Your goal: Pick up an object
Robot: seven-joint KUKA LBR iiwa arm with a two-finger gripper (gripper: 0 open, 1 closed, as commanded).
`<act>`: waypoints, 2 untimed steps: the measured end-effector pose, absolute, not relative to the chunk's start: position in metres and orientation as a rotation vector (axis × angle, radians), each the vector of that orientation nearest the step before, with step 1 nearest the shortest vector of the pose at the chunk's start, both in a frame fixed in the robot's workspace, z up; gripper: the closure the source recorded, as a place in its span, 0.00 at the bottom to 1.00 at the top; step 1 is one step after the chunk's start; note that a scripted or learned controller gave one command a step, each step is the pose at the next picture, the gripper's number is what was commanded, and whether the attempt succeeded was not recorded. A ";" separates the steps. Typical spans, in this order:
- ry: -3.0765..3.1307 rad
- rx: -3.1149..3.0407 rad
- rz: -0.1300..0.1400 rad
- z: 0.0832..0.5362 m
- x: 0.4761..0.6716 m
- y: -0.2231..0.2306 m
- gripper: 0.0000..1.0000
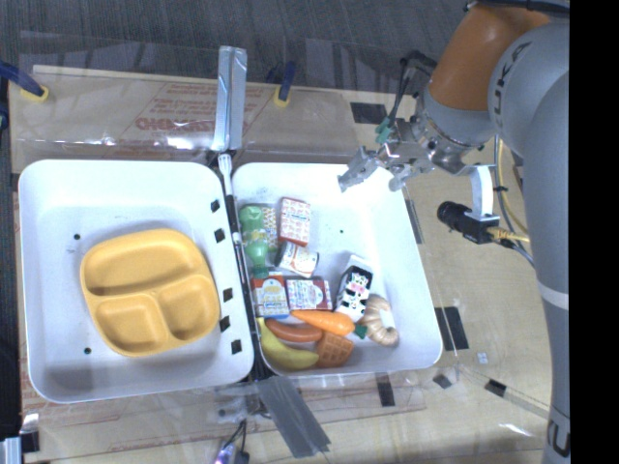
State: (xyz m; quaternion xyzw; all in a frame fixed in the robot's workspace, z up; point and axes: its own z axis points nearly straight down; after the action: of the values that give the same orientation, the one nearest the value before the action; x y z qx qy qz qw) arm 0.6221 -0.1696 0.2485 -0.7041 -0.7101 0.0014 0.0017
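My gripper (374,176) hangs over the far right rim of the right bin (411,259), its two fingers spread open with nothing between them. Toy food is piled in the near left part of that bin. It includes a red and white carton (295,220), a green pepper (255,218), a cow-patterned milk carton (356,291), a carrot (324,322), a banana (283,356) and a beige pastry (381,323). The gripper is above and to the right of the pile, apart from every item.
The left bin (48,191) holds a yellow divided tray (148,288). A metal divider bar (230,100) stands between the bins at the back. The grey arm with its orange band (474,56) comes in from the upper right. A black cable fitting (469,220) hangs beside the right bin.
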 end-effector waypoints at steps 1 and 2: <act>-2.183 -2.254 0.005 0.197 0.538 -0.164 0.00; -2.008 -2.413 0.004 0.195 0.585 -0.183 0.00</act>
State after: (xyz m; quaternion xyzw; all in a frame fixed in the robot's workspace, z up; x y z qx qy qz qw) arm 0.5847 -0.1831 0.1947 -0.7686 -0.6397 0.0012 0.0010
